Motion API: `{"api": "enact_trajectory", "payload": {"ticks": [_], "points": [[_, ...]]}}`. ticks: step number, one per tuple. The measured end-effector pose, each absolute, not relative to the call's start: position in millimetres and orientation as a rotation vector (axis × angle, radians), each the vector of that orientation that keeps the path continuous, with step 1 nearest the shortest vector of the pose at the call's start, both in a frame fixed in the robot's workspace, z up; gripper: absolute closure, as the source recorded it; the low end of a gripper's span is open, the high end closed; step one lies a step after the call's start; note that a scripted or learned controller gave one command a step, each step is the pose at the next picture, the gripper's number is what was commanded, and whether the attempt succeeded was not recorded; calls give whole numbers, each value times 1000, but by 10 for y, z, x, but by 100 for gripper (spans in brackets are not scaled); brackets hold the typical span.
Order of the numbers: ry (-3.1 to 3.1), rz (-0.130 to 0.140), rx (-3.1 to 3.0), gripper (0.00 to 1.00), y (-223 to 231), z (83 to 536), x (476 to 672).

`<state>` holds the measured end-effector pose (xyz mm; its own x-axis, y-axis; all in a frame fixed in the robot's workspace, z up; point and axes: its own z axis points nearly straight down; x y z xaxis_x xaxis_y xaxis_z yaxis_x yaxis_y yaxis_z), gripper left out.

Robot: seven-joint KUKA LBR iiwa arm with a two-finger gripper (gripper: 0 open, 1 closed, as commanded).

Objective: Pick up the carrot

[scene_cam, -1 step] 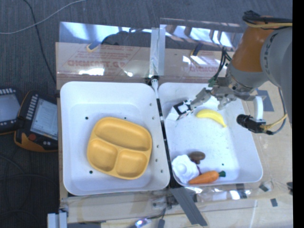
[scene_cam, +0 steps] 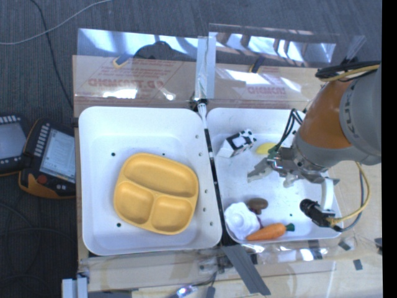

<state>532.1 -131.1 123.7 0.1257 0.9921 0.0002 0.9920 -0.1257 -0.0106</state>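
Observation:
The orange carrot [scene_cam: 267, 231] with a green stem end lies along the front wall of the right bin [scene_cam: 217, 185]. It is lying flat, touching a white object [scene_cam: 239, 216] on its left. My gripper [scene_cam: 273, 173] hangs over the middle of the right bin, well behind the carrot and apart from it. Its two grey fingers [scene_cam: 257, 172] are spread open with nothing between them. The orange-banded wrist [scene_cam: 329, 123] rises to the right.
A brown lump [scene_cam: 256, 203] sits just behind the white object. A black-and-white toy [scene_cam: 240, 140] and a yellow item [scene_cam: 267, 148] lie at the back of the right bin. The left bin [scene_cam: 99, 141] holds a yellow divided plate [scene_cam: 156, 192].

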Motion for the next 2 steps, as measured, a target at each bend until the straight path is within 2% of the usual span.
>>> {"api": "enact_trajectory", "payload": {"ticks": [1,2], "points": [[-2486,-10,-1950,0,-971,903,4906],[-2125,11,-2306,0,-1298,1774,5397]]}}
